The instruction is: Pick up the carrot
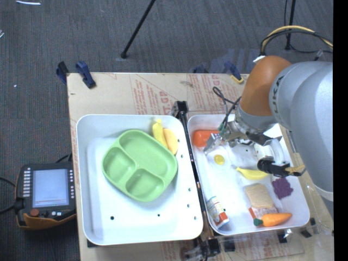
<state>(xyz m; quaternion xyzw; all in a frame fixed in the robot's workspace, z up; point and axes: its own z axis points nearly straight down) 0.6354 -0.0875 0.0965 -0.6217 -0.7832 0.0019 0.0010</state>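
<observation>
1. Two white bins, camera view: left bin (pixel 89 211) holds a green divided plate (pixel 140 165); right bin (pixel 302 204) holds mixed toy food.
2. Carrot (pixel 273 219): lying at the right bin's near end, just beside a bread slice (pixel 259 196).
3. Gripper (pixel 216 140): low over the bin's far end, beside an orange-red piece (pixel 200 137), well apart from the carrot; opening cannot be told; nothing seen held.
4. Step, judged: approach not yet made. Next move calls for travel toward the near end, then descent over the carrot.
</observation>
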